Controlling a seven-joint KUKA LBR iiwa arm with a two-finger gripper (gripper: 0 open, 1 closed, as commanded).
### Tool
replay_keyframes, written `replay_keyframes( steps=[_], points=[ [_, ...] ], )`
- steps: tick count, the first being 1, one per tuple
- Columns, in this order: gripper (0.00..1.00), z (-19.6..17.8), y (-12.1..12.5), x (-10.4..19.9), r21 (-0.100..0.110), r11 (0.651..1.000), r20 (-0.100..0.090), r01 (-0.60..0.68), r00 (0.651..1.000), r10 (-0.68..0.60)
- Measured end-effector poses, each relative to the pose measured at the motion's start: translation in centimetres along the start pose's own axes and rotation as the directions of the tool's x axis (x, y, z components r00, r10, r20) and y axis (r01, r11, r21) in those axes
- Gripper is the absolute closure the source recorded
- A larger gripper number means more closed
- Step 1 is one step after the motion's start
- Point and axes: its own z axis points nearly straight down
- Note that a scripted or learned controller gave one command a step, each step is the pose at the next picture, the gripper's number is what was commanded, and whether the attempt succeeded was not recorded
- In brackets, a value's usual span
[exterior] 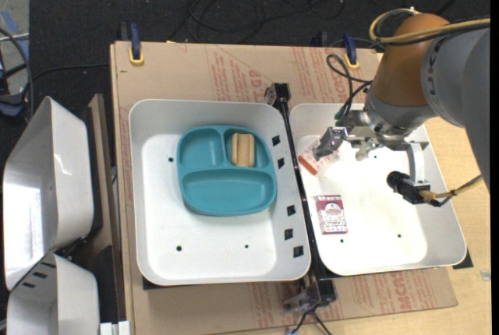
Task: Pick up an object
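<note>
Tool (327, 145) over right bin (437, 240), grip state unclear; orange-white packet (312, 158) just beside fingertips.

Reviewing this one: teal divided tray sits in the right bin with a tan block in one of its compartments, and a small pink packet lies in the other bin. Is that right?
Not quite. The camera view shows the teal divided tray in the left bin, not the right one. The tan block does sit in its upper right compartment, and the small pink packet lies in the right bin.
</note>
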Motion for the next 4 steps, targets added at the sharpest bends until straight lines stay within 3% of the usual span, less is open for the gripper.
replay_keyframes(
  steps=[1,2,4],
  points=[
    [0.00,5.3,0.0,0.1,-0.001,1.000,0.000,0.000,1.000,0.000],
    [1.00,4.0,0.1,0.1,-0.006,1.000,0.001,-0.001,1.000,0.001],
    [1.00,-7.9,0.8,-1.0,-0.010,1.000,0.001,0.004,1.000,-0.004]
  ],
)
